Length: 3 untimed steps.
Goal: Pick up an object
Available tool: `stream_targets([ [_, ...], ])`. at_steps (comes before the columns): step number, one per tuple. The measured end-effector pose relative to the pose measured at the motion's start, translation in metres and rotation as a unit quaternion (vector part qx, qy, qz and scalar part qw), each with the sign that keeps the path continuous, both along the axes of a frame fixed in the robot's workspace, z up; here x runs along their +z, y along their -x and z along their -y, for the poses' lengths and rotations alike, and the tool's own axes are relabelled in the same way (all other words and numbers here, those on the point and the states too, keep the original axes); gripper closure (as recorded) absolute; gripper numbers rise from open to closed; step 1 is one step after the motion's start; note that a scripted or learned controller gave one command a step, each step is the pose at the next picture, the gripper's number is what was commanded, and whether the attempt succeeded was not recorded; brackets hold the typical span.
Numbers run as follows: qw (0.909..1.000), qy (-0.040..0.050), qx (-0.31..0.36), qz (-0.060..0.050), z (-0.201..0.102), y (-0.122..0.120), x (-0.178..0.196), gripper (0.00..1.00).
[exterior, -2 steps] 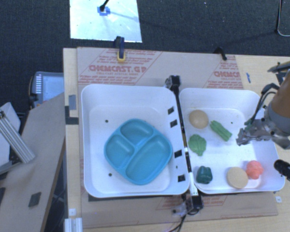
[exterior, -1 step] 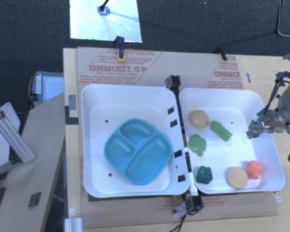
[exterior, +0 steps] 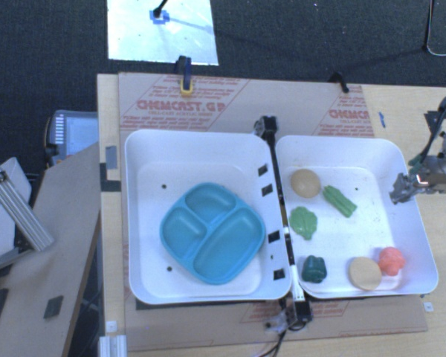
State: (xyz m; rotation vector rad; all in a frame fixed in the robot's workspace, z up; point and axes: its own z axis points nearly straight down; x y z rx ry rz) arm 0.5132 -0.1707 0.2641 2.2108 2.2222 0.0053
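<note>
The right bin (exterior: 372, 157) holds several small toys: a tan ball (exterior: 306, 183), a green long piece (exterior: 340, 201), a green leafy piece (exterior: 304, 222), a dark green pepper (exterior: 314, 269), a tan disc (exterior: 365, 273) and a pink-red fruit (exterior: 391, 260). My gripper (exterior: 405, 190) hangs at the right rim of that bin, over its right wall, right of the green long piece. Nothing shows between its tips.
The left bin (exterior: 145, 162) bears a blue divided plate (exterior: 212, 232). A black clip strip (exterior: 276, 199) joins the two bins. Cardboard (exterior: 230, 103) lies under both. A yellow clamp (exterior: 186, 80) sits at the cardboard's far edge.
</note>
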Motion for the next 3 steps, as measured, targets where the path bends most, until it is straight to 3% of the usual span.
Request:
stream_targets([
  [3,1.0,-0.0023,0.003,-0.002,-0.156,-0.042,-0.009,1.0],
])
